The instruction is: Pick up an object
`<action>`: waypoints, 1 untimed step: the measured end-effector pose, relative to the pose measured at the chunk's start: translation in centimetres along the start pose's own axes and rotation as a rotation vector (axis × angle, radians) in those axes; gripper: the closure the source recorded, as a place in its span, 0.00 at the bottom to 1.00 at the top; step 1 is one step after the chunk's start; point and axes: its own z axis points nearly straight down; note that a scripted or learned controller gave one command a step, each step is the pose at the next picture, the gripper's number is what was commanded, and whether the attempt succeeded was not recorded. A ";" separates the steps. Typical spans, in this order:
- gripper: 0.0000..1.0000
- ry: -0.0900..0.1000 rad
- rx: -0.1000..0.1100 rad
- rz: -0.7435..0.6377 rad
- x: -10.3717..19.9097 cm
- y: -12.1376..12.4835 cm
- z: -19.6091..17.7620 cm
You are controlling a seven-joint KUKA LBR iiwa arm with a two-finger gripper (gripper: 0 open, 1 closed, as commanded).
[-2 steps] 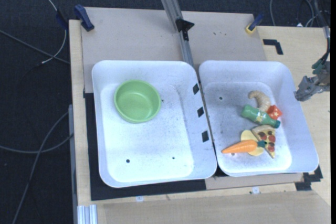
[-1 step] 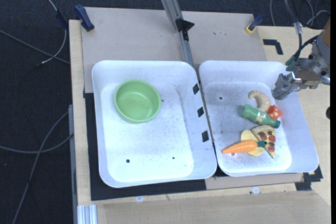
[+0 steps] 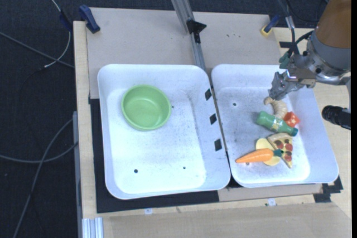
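Gripper poised low over a toy cluster in the right bin

Camera view: the gripper (image 3: 278,88) hangs just above a small beige toy (image 3: 273,102) at the far end of a cluster holding a green bottle (image 3: 275,121), a red piece (image 3: 291,118), a toy carrot (image 3: 255,156) and a pizza slice (image 3: 283,148); whether it is apart or together cannot be told. A clean pick would likely mean descending straight onto the beige toy, clear of the bottle. The left bin (image 3: 111,136) holds a green bowl (image 3: 146,107).

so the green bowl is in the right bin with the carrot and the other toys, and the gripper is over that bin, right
Not quite. The camera view shows the green bowl alone in the left bin. The carrot and the other toys are in the right bin, and the gripper is over that bin.
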 end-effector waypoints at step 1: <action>1.00 0.004 0.008 -0.002 5.6 0.0 0.3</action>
